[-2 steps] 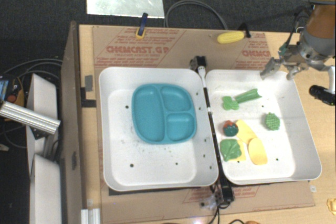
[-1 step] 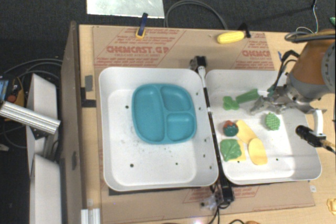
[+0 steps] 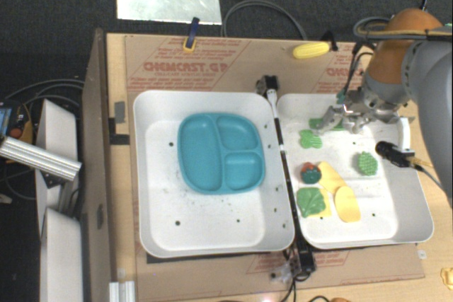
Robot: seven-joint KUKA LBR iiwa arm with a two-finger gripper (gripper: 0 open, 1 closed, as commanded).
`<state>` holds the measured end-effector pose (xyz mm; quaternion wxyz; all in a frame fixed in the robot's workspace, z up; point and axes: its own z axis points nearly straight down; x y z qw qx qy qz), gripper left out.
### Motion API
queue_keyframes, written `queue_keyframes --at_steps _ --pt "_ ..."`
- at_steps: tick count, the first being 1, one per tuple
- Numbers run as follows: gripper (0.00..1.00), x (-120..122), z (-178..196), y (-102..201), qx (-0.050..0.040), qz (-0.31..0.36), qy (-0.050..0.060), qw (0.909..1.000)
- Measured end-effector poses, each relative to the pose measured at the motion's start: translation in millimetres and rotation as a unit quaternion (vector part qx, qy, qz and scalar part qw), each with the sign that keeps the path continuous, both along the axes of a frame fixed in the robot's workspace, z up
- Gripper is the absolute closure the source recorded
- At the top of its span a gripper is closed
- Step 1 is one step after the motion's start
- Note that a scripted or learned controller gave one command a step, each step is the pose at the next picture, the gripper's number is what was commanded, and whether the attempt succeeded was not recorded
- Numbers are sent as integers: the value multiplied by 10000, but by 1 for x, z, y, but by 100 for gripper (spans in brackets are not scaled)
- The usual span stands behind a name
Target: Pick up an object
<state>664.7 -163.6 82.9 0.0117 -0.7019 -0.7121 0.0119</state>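
The gripper [image 3: 333,118] hangs low over the far end of the right bin [image 3: 410,223], just beyond a small green leafy toy [image 3: 309,140], and its fingers look slightly parted with nothing between them, though the view is too coarse to be sure. Nearer than that leafy toy lie a red-and-green berry [image 3: 309,171], a yellow banana-like piece [image 3: 341,194], a second green leafy piece [image 3: 311,201] and a green knobbly ball [image 3: 367,163]. The leafy toy looks light, flat and probably stiff plastic, so I judge a pinch across its narrow width safest.
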Motion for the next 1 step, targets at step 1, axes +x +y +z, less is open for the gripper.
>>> queue_keyframes --at_steps 1 --pt "0 5 3 86 10 -17 -179 9998"
